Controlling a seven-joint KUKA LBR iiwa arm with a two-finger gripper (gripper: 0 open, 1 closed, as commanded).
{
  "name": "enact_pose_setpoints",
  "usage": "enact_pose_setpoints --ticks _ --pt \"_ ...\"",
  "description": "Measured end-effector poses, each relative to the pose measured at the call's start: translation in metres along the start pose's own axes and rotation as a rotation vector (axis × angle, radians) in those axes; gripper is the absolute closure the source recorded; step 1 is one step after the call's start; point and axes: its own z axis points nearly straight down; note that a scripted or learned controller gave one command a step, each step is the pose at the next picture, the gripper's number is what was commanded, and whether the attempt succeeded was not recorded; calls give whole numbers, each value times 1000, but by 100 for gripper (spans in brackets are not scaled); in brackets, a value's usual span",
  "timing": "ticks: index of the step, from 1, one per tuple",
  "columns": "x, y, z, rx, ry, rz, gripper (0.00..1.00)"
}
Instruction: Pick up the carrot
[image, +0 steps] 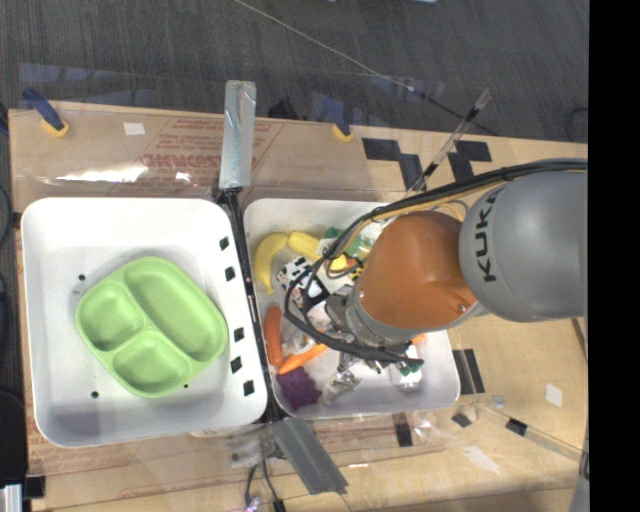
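Down in the right bin (440, 395), the tool (350, 378) hangs low near the front wall; whether it's gripping, I cannot tell. The carrot (273, 335) lies just left of it, alongside the bin's left wall, near a purple piece (299, 387), with yellow toys (270, 255) farther back.

Tan tabletop (520, 420) against dark floor (120, 40)
Clear plastic sheet (130, 150) with red print lies over the tabletop's far side; black tape marks (470, 370) and yellow clips (50, 122) at edges.
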Motion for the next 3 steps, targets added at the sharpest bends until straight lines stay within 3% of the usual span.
enact_pose_setpoints --ticks 2,3 --pt "-2 -1 -1 8 -1 -113 0" --pt "0 -6 -1 4 -7 -380 0"
